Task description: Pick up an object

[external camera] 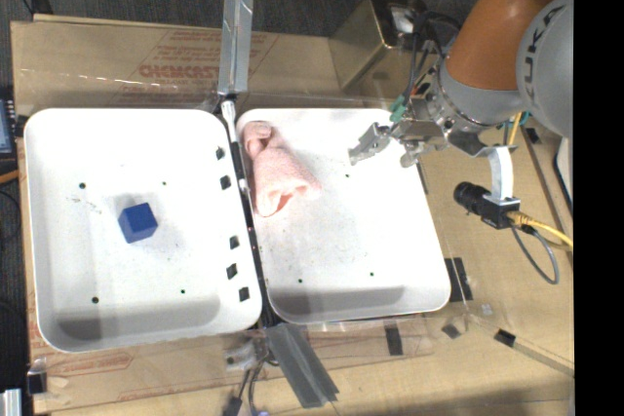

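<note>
A crumpled pink cloth (pixel 276 172) lies in the right bin (pixel 351 244), against its left wall near the back. A blue cube (pixel 137 221) sits in the left bin (pixel 107 146), left of its middle. My gripper (pixel 387 150) hangs over the right bin's back right part, to the right of the cloth and apart from it. Its fingers (pixel 367 145) are spread open with nothing between them.
A grey metal bar (pixel 237 44) stands behind the seam between the bins. A tan box (pixel 368 42) sits behind the right bin, close to my wrist. Flat cardboard (pixel 127 58) lies under and behind the bins.
</note>
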Controlling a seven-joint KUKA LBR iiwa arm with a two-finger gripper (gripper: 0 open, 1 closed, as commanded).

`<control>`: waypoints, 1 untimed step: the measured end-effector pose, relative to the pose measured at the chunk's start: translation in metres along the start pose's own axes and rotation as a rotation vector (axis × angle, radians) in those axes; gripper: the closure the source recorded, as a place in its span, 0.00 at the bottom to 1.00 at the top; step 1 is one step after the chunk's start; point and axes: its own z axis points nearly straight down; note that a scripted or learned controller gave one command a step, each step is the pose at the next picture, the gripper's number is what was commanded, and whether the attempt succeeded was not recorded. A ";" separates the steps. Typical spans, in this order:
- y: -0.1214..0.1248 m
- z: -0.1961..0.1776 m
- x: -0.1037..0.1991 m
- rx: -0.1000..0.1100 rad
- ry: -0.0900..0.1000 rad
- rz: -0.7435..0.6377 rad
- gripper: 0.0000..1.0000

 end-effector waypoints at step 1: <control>0.008 0.075 0.003 0.000 -0.001 -0.057 0.00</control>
